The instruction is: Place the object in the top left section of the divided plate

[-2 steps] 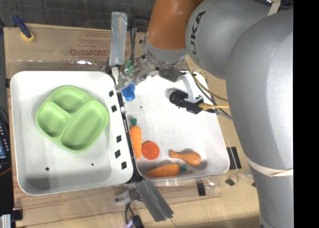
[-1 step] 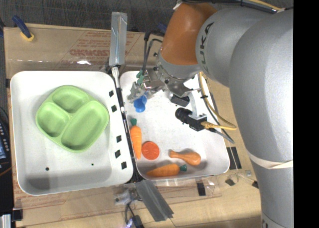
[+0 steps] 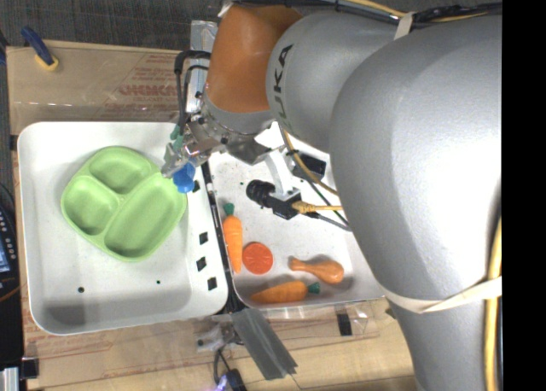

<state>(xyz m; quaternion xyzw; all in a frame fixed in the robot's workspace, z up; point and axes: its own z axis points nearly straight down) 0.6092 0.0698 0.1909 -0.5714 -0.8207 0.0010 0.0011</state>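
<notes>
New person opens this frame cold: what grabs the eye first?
The big grey arm with its orange band fills the right and top, reaching in toward the bins. Next is the green divided plate in the left bin, with a small blue object at the gripper beside the plate's right rim. Then the orange toy food in the right bin: carrots, a round slice and a drumstick.

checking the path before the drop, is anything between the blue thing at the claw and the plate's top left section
Nothing visible is. The blue object sits at the claw just off the plate's right rim, and all its sections look bare.
</notes>
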